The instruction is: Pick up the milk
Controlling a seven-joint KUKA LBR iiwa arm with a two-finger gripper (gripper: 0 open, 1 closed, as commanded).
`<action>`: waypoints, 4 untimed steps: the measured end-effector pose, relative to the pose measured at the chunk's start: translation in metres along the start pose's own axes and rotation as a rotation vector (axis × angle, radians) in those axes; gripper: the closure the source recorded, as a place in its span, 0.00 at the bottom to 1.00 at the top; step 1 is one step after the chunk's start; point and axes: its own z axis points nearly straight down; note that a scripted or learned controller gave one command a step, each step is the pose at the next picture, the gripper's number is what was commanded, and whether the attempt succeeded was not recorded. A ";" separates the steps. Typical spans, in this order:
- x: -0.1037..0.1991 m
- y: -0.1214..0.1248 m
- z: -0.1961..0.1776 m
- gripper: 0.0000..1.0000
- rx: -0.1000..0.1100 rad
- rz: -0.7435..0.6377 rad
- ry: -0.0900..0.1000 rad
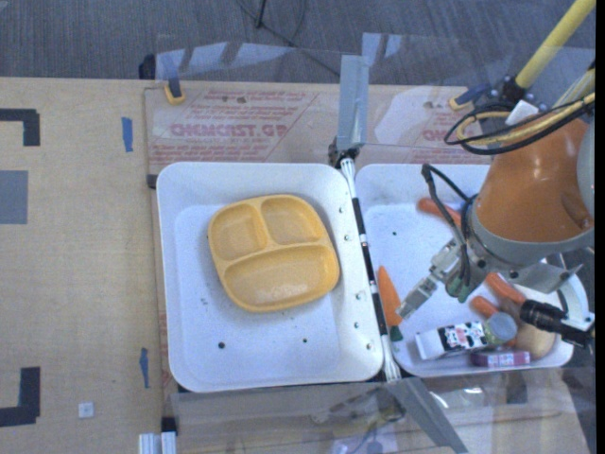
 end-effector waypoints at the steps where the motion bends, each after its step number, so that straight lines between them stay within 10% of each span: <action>1: -0.001 0.001 -0.010 1.00 -0.004 0.002 -0.003; 2: -0.004 -0.021 0.000 1.00 0.000 -0.056 -0.001; 3: -0.004 -0.021 0.000 0.00 -0.001 -0.056 -0.001; 4: -0.004 -0.021 0.000 0.00 -0.001 -0.056 -0.001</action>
